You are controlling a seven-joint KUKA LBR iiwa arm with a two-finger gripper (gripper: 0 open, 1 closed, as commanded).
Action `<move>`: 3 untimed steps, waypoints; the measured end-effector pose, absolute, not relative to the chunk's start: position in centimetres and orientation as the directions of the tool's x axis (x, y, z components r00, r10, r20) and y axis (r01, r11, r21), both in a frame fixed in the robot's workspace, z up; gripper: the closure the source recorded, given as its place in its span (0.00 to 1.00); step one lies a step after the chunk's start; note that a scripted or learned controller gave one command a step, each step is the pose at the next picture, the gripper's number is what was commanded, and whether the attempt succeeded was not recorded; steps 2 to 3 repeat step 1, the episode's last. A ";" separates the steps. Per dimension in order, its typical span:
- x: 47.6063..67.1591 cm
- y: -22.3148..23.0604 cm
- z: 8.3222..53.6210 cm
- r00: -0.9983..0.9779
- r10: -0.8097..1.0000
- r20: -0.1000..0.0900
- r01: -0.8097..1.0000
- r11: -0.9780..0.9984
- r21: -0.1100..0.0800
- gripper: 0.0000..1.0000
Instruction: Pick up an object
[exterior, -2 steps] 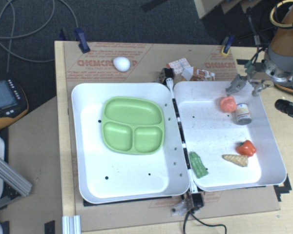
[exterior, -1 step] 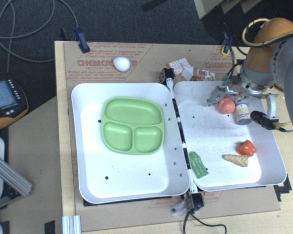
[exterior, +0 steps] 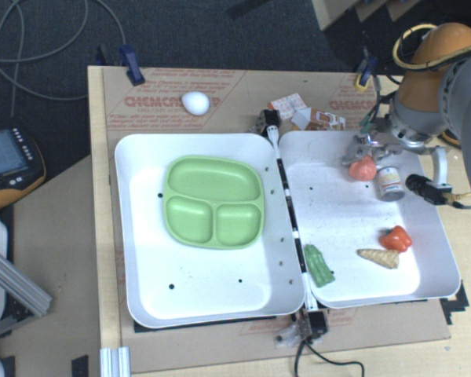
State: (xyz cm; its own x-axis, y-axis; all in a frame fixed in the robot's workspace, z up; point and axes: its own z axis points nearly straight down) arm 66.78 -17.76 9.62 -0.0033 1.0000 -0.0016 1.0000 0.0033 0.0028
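My gripper (exterior: 363, 149) hangs over the far edge of the right bin (exterior: 432, 277). A pink-red lumpy object (exterior: 363, 170) lies directly beneath its tip, touching or very near it. Whether it is gripped is hidden from this angle. Just right of that stands a small silver can (exterior: 389, 184). Nearer the front of the same bin lie a red toy piece (exterior: 397, 239), a tan cone-shaped piece (exterior: 379, 258) and a green leafy piece (exterior: 319, 265) by the left wall.
The left bin (exterior: 141, 289) holds a green divided plate (exterior: 213, 201). On the bench behind the bins lie a white egg-shaped object (exterior: 195, 102) and some crumpled wrappers (exterior: 298, 113). Blue clamps (exterior: 130, 63) grip the bench's far edge.
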 end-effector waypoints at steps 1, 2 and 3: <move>66.2 -11.3 17.1 -0.001 1.000 0.000 1.000 0.001 0.002 1.00; 66.2 -11.3 17.1 -0.001 1.000 0.000 1.000 0.001 0.002 1.00; 66.2 -11.3 17.1 -0.001 1.000 0.000 1.000 0.001 0.002 1.00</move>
